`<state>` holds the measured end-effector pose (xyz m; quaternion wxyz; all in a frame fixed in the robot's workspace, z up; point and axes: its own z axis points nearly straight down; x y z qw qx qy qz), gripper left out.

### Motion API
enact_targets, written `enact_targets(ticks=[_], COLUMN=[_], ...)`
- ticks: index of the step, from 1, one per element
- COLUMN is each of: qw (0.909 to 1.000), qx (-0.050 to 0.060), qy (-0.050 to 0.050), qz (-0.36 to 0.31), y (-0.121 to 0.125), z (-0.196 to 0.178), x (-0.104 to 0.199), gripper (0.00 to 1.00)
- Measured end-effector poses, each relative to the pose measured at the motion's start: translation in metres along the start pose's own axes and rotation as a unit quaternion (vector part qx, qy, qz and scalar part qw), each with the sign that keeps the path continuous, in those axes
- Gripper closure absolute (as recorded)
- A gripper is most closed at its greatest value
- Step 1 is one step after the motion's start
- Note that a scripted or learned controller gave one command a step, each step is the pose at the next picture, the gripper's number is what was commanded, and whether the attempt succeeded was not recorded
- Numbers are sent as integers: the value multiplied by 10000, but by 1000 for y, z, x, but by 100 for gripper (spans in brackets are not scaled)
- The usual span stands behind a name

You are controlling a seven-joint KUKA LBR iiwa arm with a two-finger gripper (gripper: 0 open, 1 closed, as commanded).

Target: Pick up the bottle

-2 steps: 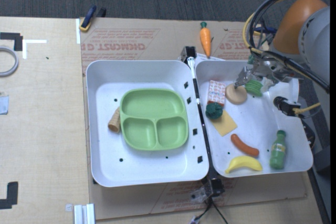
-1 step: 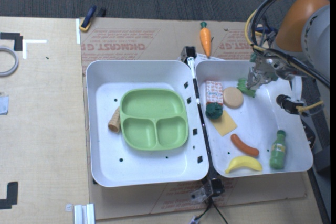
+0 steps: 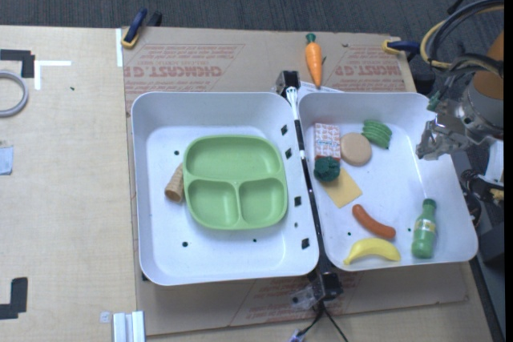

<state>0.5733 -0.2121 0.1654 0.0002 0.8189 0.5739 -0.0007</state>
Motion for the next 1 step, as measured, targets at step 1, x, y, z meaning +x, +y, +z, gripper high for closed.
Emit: enact_targets(ticks=[1], qw=[9931], qx=[10], qy=[3], qz=[1171], y=[-81], z=[-26], x=[60], gripper=[100])
